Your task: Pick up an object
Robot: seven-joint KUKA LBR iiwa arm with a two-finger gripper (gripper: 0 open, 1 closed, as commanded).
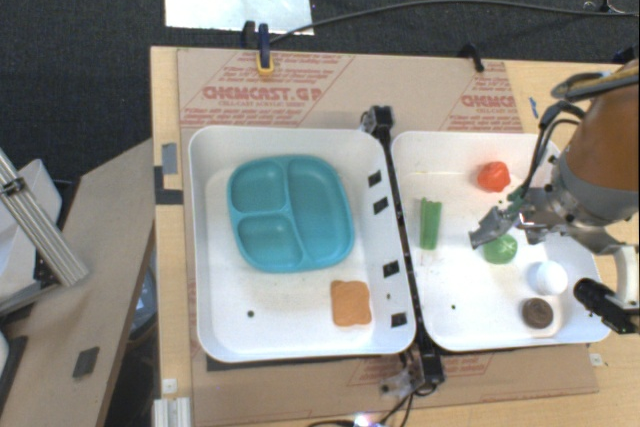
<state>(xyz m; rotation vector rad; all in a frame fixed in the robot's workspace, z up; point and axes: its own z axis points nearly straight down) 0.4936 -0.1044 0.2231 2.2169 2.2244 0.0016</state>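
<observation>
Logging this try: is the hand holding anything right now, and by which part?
Cannot be told. The hand sits right over the green ball in the right bin, but no grip is visible.

Even, bright overhead light; no hard shadows. White bins point(300, 340) near blown out, walls and floor hard to separate. Soft, short shadow under the teal plate point(291, 213) on its lower edge (light seems slightly from above-rear). Dark floor point(80, 35) around the bench goes almost black, little texture. Overall soft focus, compression grain; printed lettering on the board point(262, 95) readable but fuzzy. Arm point(605, 150) at right edge slightly smeared, gripper point(492, 231) detail muddy. Mild slant, no strong edge distortion
</observation>
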